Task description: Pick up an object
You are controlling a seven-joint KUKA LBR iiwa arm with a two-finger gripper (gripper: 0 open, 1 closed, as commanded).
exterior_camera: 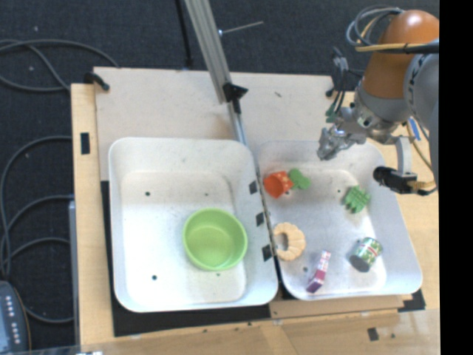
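We take this for a robotics lab: a plain wooden worktop (162,98) stands on dark carpet (44,21) with loose cables (29,50) trailing over it, an aluminium rail (207,35) rises from the board, and two white bins (133,161) hold small toys beneath an industrial arm (392,58).

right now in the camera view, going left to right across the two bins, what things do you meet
green bowl → orange toy → small green piece → pink packet → tool, over the right bin's far edge → green block → small can. The ring-shaped toy is left out: it overlaps the orange toy's span.
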